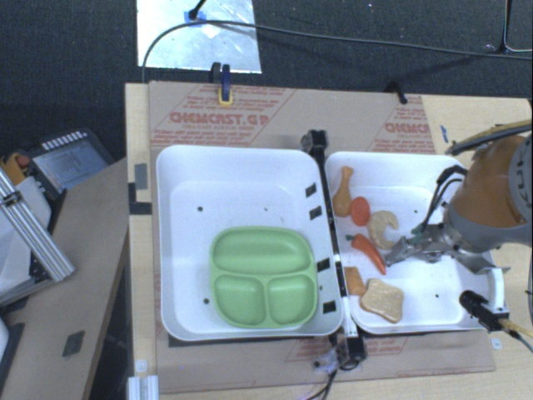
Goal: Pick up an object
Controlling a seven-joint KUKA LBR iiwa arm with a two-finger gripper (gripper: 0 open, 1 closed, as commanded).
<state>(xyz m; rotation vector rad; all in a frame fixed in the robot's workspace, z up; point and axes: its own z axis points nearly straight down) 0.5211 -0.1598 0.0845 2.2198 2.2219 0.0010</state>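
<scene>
You see the gripper (pixel 398 251) low in the right white bin (pixel 433 182), its fingers narrow and empty, just beside the orange plastic carrot (pixel 367 252). It's approaching; next, close around it.

Obscured and cropped items, single overhead view

The arm (pixel 498 192) is cut off by the picture's right edge. The gripper (pixel 398 250) tips are too small to judge beside the carrot (pixel 367 252) and the beige piece (pixel 384 226). The grey device (pixel 68 162) off the bench's left edge is blurred.
</scene>
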